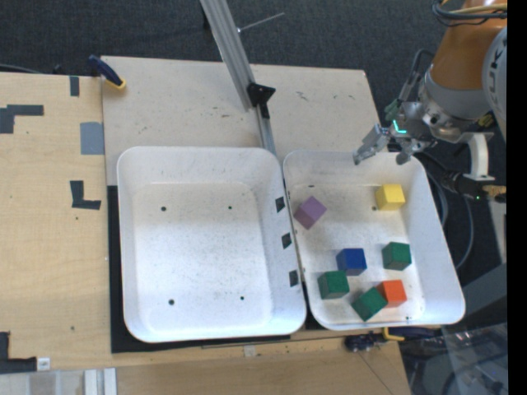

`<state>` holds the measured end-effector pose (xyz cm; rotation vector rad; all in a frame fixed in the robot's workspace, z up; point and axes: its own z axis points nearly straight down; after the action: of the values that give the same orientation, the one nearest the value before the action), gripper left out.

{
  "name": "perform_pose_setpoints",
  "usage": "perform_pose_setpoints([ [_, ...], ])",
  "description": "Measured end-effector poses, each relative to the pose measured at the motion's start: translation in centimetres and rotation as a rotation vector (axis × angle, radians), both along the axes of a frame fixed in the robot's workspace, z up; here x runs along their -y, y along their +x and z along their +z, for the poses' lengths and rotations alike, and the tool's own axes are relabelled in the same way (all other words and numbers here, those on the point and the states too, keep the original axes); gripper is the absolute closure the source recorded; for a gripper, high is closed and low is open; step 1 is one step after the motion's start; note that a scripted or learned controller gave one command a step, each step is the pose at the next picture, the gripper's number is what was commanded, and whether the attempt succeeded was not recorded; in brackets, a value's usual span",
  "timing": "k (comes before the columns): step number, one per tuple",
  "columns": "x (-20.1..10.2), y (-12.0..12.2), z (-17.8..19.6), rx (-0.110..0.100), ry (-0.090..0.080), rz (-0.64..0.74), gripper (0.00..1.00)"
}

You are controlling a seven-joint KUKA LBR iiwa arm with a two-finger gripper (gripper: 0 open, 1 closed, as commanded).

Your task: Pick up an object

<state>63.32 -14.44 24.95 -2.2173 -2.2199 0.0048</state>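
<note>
Gripper poised over far right corner of right bin, at far rim. Fingers spread apart, nothing between them. Green indicator light lit on wrist housing; orange band of arm above, reaching in from right.

Nearest to gripper: yellow cube, on bin floor near far right corner, just inward of the rim below the fingers, apart from them. Not touched.

Purple cube farther off, toward left wall of right bin, roughly level with yellow cube, well apart from gripper.

Remaining blocks clustered toward near edge of right bin:
- blue cube, mid-floor
- green cube, right of blue, near right wall
- second green cube, just beside blue on its near-left side
- third green cube, tilted, touching orange cube near the near right corner

Left bin alongside, rims overlapping at shared edge. Metal rail slanting down from far edge of bench to the gap between bins. Blue-and-yellow clamp at far left corner of bench board.
</note>
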Motion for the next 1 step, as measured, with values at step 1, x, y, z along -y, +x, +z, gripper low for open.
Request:
perform_pose_setpoints([
  [1, 0.0, 0.08, 0.24, 0.004, -0.001, 0.001, 0.0],
])
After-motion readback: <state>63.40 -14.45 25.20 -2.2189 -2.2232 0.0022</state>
